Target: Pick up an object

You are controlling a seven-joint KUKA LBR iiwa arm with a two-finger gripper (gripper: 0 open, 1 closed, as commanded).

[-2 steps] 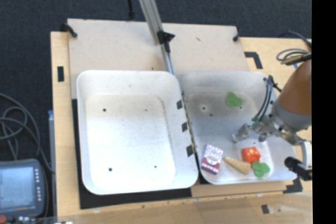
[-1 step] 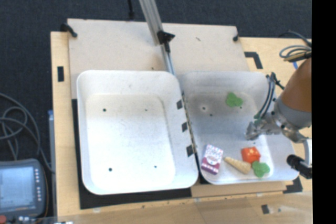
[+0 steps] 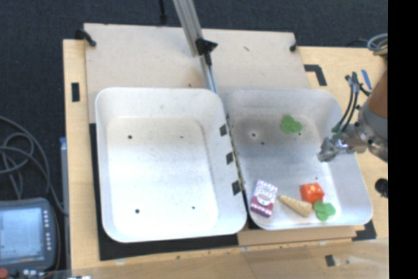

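The right bin [image 3: 261,108] holds a green lump [image 3: 291,124] near its far side. Along its near edge lie a small purple and white carton [image 3: 263,198], a tan cone-shaped piece [image 3: 296,205], a red block [image 3: 312,192] and a second green piece [image 3: 324,210]. My gripper [image 3: 328,150] hangs at the bin's right side, above the red block and right of the green lump, and touches none of them. Nothing shows between its fingers.
The left bin [image 3: 163,160] stands beside the right one. A metal pole [image 3: 185,3] slants from the top of the view down to the gap between the bins. A screen unit [image 3: 23,235] and cables sit at the lower left off the bench.
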